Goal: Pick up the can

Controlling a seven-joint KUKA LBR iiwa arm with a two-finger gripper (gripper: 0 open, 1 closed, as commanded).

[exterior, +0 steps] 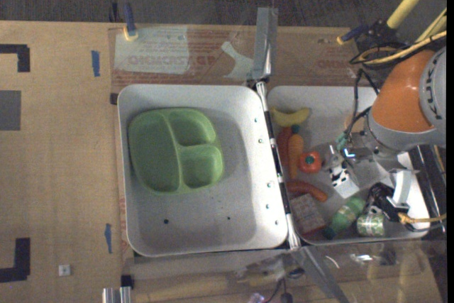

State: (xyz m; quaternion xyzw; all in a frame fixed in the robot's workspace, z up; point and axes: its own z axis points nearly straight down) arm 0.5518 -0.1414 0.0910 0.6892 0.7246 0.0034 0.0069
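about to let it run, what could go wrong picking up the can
The can lies right beside the green bottle, near the right bin's front wall; coming down there may hit either.
The gripper sits above the black-and-white toy, not the can, so a grab here would likely take the wrong thing.

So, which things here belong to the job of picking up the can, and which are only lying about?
For the job: small greenish metal can; the robot's pincer.

Just lying about: yellow banana; orange carrot; green plastic bottle; green divided plate.
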